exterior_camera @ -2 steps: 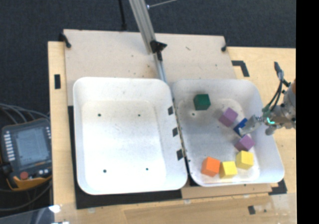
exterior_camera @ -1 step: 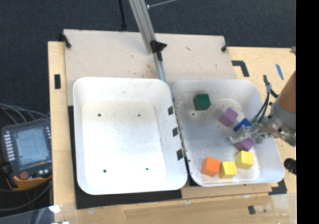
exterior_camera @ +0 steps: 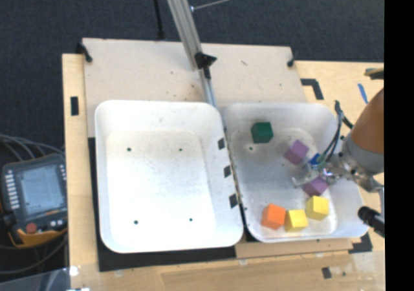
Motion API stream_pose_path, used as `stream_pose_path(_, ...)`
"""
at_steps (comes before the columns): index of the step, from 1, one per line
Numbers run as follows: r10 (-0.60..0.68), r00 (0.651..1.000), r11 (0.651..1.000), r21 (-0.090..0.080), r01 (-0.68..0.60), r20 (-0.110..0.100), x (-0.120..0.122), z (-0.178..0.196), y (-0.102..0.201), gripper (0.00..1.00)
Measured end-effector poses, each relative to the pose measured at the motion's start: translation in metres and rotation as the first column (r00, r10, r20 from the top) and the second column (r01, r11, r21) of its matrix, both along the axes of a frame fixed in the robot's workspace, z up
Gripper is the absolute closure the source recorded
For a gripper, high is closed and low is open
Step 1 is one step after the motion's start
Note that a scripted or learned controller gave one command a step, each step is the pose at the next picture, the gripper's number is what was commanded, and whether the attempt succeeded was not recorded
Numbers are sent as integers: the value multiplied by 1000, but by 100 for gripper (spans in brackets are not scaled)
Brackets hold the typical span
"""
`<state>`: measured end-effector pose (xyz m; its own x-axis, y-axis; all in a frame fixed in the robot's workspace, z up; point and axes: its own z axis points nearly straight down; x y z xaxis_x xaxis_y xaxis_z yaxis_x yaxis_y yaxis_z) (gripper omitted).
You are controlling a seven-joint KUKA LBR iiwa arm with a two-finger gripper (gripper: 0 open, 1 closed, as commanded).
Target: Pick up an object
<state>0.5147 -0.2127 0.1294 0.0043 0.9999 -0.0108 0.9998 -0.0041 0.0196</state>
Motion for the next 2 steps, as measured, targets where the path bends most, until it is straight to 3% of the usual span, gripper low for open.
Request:
stream_pose_path(1,-1,1000,1000,5,1,-11,-3,-7,1,0)
stream_pose_path(2,-5,1000,1000,7,5,-13,-3,1,1,100)
